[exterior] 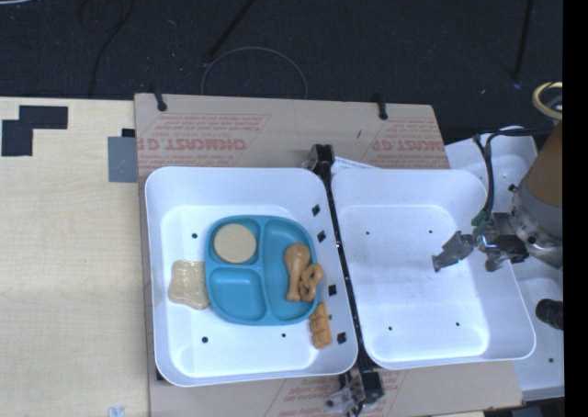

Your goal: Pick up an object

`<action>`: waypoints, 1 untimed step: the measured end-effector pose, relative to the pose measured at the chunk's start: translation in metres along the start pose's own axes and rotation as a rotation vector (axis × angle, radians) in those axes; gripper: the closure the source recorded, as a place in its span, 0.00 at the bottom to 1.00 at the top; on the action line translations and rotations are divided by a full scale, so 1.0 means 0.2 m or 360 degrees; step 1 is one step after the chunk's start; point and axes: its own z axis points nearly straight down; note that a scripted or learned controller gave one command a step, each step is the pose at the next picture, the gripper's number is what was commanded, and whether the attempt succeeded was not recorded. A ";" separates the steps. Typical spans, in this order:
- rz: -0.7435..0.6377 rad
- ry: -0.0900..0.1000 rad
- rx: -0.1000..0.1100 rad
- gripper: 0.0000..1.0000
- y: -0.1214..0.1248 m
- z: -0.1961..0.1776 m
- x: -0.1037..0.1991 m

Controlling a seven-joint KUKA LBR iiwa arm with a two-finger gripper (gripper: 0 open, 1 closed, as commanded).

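The gripper (pixel 452 254) hangs over the right bin (pixel 418 351), near its right wall; I cannot tell its state. In the left bin (pixel 175 195), a blue divided plate (pixel 241 296) holds a round cookie (pixel 233 242) and a tan drumstick (pixel 298 270). A pale biscuit (pixel 188 284) touches its left edge, and a small brown snack (pixel 321 325) lies just beside its lower right corner.

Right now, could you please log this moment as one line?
gripper: over right bin, holding nothing | blue plate, food pieces: left bin | pick: not done
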 end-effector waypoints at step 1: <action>-0.0002 -0.0003 -0.0015 0.00 0.01 -0.02 0.00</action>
